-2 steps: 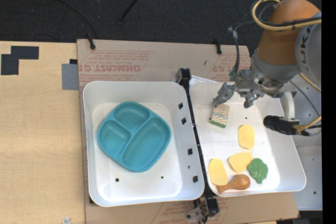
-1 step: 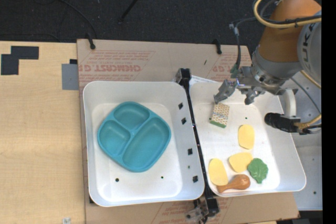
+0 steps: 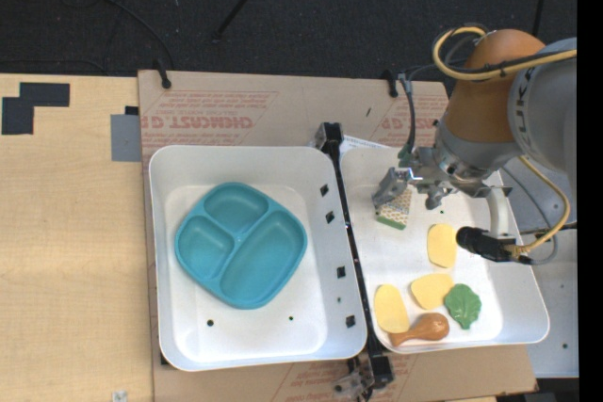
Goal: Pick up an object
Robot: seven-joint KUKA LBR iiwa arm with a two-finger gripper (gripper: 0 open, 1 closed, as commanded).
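While I watch from the overhead camera, I see two white bins side by side on the tabletop (image 3: 75, 231), split by a black divider (image 3: 341, 231), which I use as my landmark. Just left of the divider, the left bin (image 3: 179, 334) holds a teal compartment plate (image 3: 241, 243), lying flat with its three wells facing up.

Just right of the divider, the right bin (image 3: 528, 320) carries the loose items. Nearest the divider at the bin's front lies a yellow oval piece (image 3: 391, 306), with an orange-brown drumstick-shaped toy (image 3: 422, 329) touching its lower edge. Farther right of the divider sit a second yellow piece (image 3: 431, 290) and a green leafy toy (image 3: 463, 305), which touch each other. A third yellow piece (image 3: 441, 246) lies above them, farther back in the bin.

The arm (image 3: 490, 99) reaches in from the far side of the right bin, and my claw (image 3: 398, 190) hangs a short way right of the divider, toward the bin's back. Its fingers look closed narrow on a small green-and-tan piece (image 3: 394, 214), which hangs tilted from the fingertips over the bin floor.
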